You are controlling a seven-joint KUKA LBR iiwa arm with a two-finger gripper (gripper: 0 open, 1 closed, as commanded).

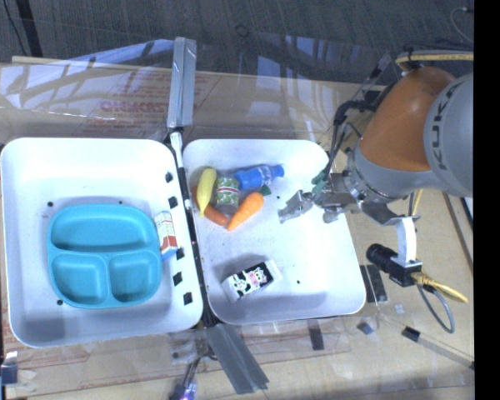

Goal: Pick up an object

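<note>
The grey arm with the orange band is reaching in from the right, and its two-finger tool [293, 207] is hovering over the right-hand shallow white bin [329, 294], toward that bin's right side at about mid-height. Whether the tool is wide or narrow I cannot tell at this slant; nothing is showing between its tips. The candidate things are lying to the tool's left: an orange plastic carrot [245, 209] with its long axis running diagonally, tip down-left, sitting nearest the tool; a yellow plastic banana [205, 189] standing roughly upright along the bin's left wall; a blue plastic bottle [257, 176] lying nearly level toward the far edge; and a small green-patterned packet [227, 192] wedged among them, all touching or nearly so. A black-and-white cow-print carton [252, 279] is lying apart, nearer the front wall, with bare floor on all sides. Judgement: the carton is offering the most open room; the cluster is risking nudged neighbours. The left bin is holding a light-blue divided tray [105, 255] and a small white-and-red tube [166, 231] beside it.
</note>
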